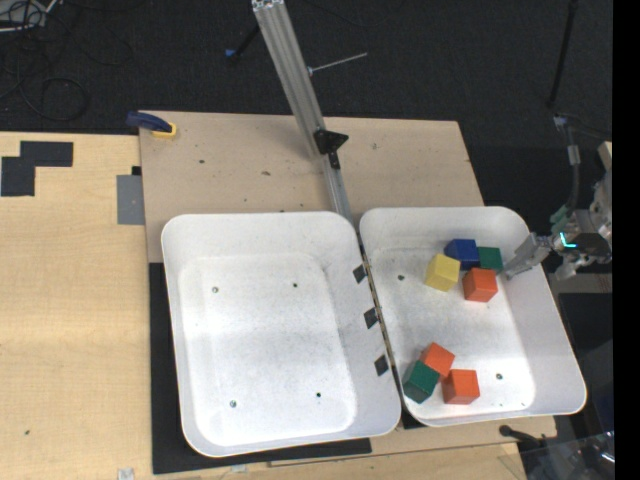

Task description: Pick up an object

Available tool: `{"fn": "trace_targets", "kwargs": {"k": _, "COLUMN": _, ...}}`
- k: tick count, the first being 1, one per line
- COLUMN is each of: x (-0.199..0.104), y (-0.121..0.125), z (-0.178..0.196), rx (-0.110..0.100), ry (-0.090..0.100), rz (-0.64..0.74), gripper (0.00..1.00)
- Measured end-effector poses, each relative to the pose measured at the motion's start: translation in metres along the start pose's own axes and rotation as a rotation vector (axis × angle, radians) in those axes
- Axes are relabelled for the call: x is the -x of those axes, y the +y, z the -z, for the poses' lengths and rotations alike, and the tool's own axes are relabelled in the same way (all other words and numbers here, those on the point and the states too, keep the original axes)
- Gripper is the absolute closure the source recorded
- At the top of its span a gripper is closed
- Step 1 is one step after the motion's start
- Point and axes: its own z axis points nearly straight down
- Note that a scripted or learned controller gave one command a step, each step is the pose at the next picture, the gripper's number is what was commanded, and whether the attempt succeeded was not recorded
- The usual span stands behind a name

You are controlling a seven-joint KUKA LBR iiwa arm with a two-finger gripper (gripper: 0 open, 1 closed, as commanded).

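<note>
Currently, in the camera view, your tool (522, 258) sits at the right bin's (560, 348) far right rim, just beside the orange cube (480, 284); whether it's released or clenched, you cannot tell. Risk: that cube is packed against the green (490, 258), blue (461, 250) and yellow (442, 272) cubes, so a descent probably lands on an edge or nudges neighbours. Rim contact is also possible. The cubes look small, matte, flat-sided. A second cluster (441, 372) lies near the bin's front.
</note>
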Motion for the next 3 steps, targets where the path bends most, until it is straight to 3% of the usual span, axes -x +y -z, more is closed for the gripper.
{"fn": "trace_targets", "kwargs": {"k": 1, "x": 0.0, "y": 0.001, "z": 0.001, "rx": 0.003, "ry": -0.001, "rz": 0.0, "gripper": 0.0}}
{"fn": "trace_targets", "kwargs": {"k": 3, "x": 0.003, "y": -0.012, "z": -0.106, "rx": -0.004, "ry": 0.001, "rz": -0.001, "gripper": 0.0}}
